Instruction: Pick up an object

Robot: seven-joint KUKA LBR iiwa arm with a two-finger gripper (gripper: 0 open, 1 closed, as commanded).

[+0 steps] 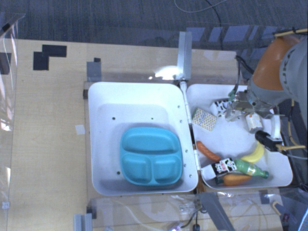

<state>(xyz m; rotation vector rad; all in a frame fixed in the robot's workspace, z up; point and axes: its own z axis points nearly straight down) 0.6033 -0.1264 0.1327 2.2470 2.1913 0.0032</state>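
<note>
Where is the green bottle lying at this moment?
In the camera view the green bottle lies in the right bin, near its front edge, just below the banana and just above an orange carrot-like toy.

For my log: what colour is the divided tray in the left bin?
Light blue plastic divided tray, clearest in the camera view.

No legible txt; bottle [240, 167] label has b/w print, unreadable.

Arm [288, 64]: grey rounded housing, broad orange band above wrist. Wrist end carries pale metal hardware; thin dark cables alongside.
</note>
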